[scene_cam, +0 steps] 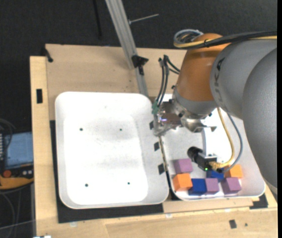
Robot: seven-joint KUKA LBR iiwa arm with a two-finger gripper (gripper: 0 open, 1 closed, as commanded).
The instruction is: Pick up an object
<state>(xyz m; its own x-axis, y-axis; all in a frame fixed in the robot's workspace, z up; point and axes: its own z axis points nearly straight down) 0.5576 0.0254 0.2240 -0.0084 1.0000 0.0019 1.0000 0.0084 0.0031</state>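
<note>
The right bin (245, 191) holds a cluster of small blocks along its near edge. A purple block (183, 165) sits above an orange block (182, 181). To their right are a blue block (198, 186), two more purple blocks (212, 184) (232, 185) and another orange block (236, 171). My gripper (190, 125) hangs over the far half of this bin, under the orange-banded wrist, and stands apart from the blocks. No block shows at the gripper.
The left white bin (64, 133) lies beside the right one, and their rims meet near the middle. A slanted metal pole (126, 38) rises behind the bins. A blue device (19, 150) with cables sits off the bench at the left.
</note>
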